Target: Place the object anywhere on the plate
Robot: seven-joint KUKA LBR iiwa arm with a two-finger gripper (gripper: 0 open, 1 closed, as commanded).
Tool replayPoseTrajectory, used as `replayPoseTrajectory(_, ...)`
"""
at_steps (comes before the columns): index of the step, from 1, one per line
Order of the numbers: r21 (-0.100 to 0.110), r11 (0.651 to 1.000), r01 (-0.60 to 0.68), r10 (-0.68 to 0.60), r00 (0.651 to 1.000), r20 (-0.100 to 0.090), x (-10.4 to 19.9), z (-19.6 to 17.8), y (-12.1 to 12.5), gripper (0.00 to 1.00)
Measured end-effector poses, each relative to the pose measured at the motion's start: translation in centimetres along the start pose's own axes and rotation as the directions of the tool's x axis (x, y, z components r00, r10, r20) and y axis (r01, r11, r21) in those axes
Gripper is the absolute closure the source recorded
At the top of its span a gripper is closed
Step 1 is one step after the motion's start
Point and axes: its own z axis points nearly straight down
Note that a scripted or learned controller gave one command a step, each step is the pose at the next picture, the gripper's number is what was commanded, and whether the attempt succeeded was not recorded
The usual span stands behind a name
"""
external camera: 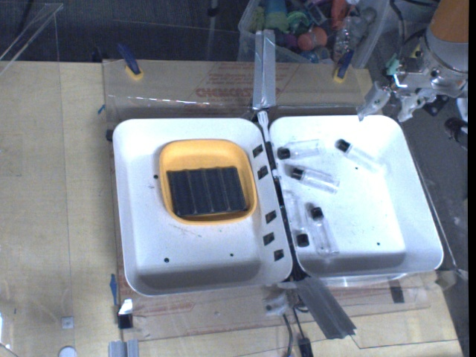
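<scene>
**Arm Hovering Off Bin Corner, Vials Lying Loose, Plate Waiting**

The gripper point(394, 99) is hanging over the far right corner of the right bin point(387, 236), just outside its rim, its pale fingers point(370, 103) spreading apart with nothing showing between them. Above it, the arm's orange band point(452, 10) is reaching in from the upper right.

Inside the right bin, five clear vials with black caps are lying scattered. One point(349, 150) is resting nearest the gripper, toward the far edge; another point(297, 149) is sitting at the far left corner; a third point(314, 178) is lying slantwise just below it. Two more point(318, 224) point(303, 235) are lying side by side near the bin's left wall, though their clear bodies are blurring into the white floor and their outlines are hard to fix.

In the left bin point(141, 236), the yellow plate point(204, 152) is sitting toward the far right part of the floor, carrying a dark ribbed slab point(207, 192) on its middle. A grey divider point(269, 192) is running between the two bins. Behind the bins, a clear tub of coloured toys point(312, 10) is standing on the bench point(52, 199).
</scene>
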Motion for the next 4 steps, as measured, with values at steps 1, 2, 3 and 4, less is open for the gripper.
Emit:
replayPoseTrajectory(1,0.000,0.999,0.034,-0.034,0.999,0.001,-6.8,1.6,0.1,0.00)
replayPoseTrajectory(2,-0.002,0.958,0.286,-0.286,0.958,0.001,-7.6,0.5,0.2,0.00)
replayPoseTrajectory(3,-0.004,0.875,0.485,-0.485,0.875,0.002,-7.6,-4.0,0.1,0.00)
replayPoseTrajectory(4,-0.004,0.724,0.690,-0.690,0.724,0.005,-7.6,-12.5,0.3,0.00)
